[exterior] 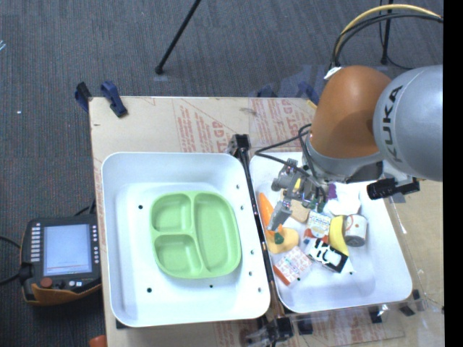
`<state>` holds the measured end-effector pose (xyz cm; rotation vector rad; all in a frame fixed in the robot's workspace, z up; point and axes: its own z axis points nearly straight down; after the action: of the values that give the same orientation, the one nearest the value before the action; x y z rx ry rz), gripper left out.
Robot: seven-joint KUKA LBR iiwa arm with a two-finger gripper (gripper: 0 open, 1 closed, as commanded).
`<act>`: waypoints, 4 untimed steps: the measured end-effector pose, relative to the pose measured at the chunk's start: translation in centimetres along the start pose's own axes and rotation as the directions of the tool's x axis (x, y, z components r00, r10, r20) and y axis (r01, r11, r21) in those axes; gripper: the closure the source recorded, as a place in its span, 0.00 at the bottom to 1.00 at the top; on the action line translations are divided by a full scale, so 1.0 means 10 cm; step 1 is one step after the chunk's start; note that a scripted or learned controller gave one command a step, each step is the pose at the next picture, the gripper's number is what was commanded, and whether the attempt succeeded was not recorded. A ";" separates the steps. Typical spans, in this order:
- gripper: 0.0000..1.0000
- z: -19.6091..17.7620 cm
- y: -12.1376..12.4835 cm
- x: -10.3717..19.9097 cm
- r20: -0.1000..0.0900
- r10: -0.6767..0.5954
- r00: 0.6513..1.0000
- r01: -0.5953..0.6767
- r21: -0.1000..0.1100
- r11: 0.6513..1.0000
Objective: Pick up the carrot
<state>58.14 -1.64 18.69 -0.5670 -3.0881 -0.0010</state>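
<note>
The carrot (265,210) lies just left of my pincer (283,210), long axis slanting away; I cannot tell my pincer's spread

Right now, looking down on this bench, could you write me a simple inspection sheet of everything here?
Surface: cardboard-covered bench bearing two shallow white bins, left and right.
Job's things: orange carrot at the right bin's left edge.
Clutter: green three-compartment plastic tray in the left bin; yellow banana, small packets and other toy food in the right bin.
End effector: low over the carrot; grip unclear.
Cables: yellow hose above the arm; black cable.
Surroundings: handheld screen unit, dark carpet, stand leg.
</note>
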 end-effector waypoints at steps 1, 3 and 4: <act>0.00 0.00 0.07 0.18 -0.001 0.082 0.997 -0.082 0.001 0.997; 0.00 0.00 0.09 -0.04 0.002 0.395 0.919 -0.395 0.000 0.919; 0.00 0.00 -0.30 0.37 -0.001 0.590 0.808 -0.590 0.002 0.808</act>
<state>53.60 -3.08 18.66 -1.4960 -2.7587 0.0022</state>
